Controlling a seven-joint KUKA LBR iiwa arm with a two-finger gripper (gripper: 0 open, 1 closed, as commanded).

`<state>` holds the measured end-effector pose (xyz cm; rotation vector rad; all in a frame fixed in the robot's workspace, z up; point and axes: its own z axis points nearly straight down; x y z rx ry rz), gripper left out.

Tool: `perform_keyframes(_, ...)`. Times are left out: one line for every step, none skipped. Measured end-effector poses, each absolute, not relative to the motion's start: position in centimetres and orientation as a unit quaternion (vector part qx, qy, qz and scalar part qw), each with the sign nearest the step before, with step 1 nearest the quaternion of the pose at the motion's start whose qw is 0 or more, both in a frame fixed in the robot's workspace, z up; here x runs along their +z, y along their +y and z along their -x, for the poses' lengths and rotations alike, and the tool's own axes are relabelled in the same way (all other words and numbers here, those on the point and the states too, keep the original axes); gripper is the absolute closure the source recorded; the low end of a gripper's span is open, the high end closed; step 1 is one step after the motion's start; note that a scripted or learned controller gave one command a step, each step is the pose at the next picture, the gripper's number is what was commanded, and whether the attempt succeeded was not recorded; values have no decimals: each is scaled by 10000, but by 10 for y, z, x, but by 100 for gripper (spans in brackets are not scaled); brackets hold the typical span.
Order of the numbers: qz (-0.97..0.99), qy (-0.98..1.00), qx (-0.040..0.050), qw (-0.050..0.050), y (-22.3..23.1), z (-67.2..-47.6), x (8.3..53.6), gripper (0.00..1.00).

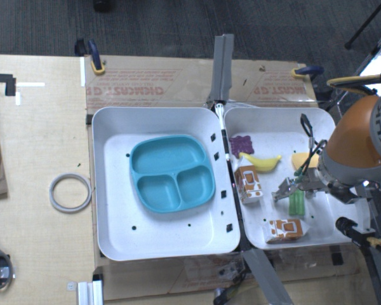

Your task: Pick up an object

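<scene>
Two white bins point(108, 189); one blue tray point(172, 173).

A single fixed camera looks down at a slant from above the bench point(38, 138), taking in both white bins point(108, 170) from moderate height.

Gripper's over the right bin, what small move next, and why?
Probably lower a little and close. The gripper sits right above the green block, which lies apart from the banana and the cartons, so a short descent should meet it cleanly. A grasp isn't visible yet.
</scene>
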<state>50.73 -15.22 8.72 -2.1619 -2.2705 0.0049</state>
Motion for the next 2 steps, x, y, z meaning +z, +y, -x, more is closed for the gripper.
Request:
perform_keyframes(6911,-7228,31,51,-154,-507,93,100)
perform_keyframes(6808,-7325,28,17,-121,-584,232,100)
